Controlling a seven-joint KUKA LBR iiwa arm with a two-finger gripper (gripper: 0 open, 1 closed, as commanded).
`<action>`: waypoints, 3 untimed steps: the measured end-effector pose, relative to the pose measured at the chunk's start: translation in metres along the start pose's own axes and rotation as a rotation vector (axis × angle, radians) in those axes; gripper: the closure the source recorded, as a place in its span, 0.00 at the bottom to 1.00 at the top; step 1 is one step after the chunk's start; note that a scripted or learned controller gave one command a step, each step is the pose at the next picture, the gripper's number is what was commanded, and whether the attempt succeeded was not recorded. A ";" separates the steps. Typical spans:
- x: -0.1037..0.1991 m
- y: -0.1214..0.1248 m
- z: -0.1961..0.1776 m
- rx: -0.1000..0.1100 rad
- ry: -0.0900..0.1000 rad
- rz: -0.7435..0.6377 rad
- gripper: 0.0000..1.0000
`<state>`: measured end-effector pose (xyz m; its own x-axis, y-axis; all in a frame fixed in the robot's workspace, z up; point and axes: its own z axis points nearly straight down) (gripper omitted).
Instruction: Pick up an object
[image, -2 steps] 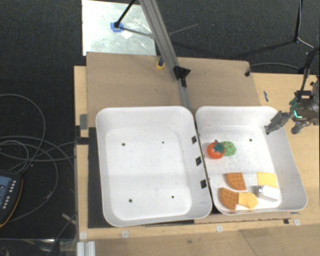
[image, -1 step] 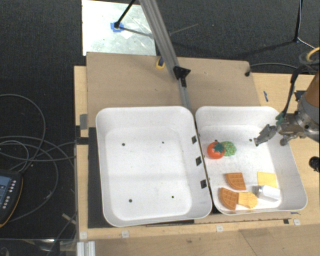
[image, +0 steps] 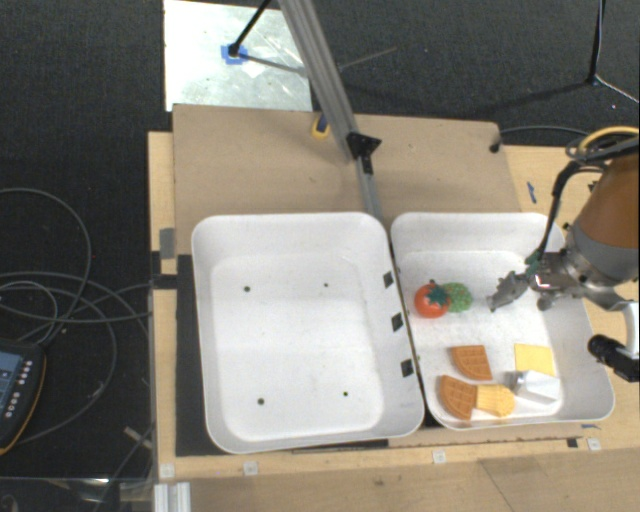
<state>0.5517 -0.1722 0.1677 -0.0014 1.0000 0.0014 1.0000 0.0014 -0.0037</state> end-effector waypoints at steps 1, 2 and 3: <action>0.009 -0.001 0.047 0.000 0.000 0.000 0.00; 0.008 0.001 0.034 -0.007 -0.002 0.001 1.00; 0.013 -0.002 -0.027 -0.011 -0.003 -0.004 1.00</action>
<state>0.5496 -0.1593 0.1951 -0.0051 1.0000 -0.0020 1.0000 0.0051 0.0077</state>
